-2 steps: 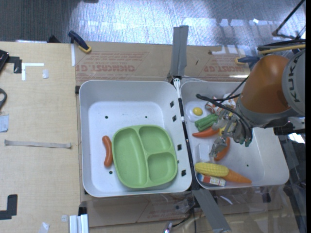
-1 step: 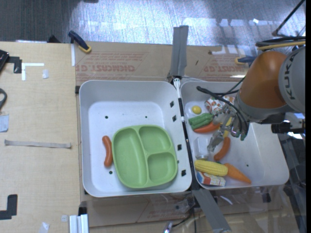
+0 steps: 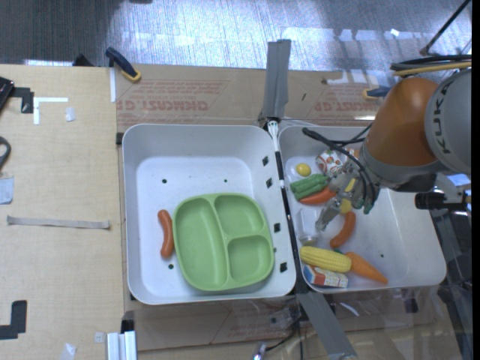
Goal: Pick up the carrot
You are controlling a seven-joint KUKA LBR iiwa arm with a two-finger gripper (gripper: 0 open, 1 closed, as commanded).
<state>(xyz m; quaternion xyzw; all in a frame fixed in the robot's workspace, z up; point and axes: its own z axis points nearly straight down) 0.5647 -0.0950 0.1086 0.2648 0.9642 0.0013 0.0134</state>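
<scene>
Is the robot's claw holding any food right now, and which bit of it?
Nothing: the gripper hangs bare over the right bin; the carrot lies apart.

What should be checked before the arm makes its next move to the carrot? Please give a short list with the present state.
1. Carrot lies in right bin: ok.
2. Carrot top free of cover: ok.
3. Corn cob touches the carrot's thick end: not ok.
4. End effector above the carrot: not ok, it is further back, near the sausage.
5. End effector open: cannot tell.
</scene>
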